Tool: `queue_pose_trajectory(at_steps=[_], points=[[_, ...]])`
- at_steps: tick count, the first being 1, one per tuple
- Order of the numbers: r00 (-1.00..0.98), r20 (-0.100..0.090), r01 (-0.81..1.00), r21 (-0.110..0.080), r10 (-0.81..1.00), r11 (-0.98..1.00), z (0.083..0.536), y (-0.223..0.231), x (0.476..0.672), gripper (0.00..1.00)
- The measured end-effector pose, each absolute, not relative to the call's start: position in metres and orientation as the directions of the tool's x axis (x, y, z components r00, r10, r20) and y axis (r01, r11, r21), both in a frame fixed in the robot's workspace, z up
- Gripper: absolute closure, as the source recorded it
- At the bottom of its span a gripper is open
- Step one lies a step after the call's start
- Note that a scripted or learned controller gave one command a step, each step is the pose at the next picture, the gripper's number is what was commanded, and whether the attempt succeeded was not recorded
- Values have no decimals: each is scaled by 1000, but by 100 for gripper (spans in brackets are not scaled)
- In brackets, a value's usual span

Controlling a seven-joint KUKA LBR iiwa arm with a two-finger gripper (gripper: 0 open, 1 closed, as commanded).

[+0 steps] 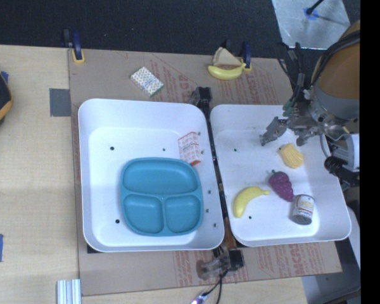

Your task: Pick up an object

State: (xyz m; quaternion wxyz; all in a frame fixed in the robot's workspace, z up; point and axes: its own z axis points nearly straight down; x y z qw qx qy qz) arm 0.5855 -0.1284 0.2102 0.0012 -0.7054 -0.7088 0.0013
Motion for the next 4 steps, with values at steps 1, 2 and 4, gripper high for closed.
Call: queue_pose_trajectory(at_steps=[1,2,4], points=[[-4,-2,1000,-6,1000,4,120,-189,577,0],[-5,0,1000,-5,1000,5,91,-151,538,0],[-6,1,1000,-1,1000,6,192,-80,546,100]])
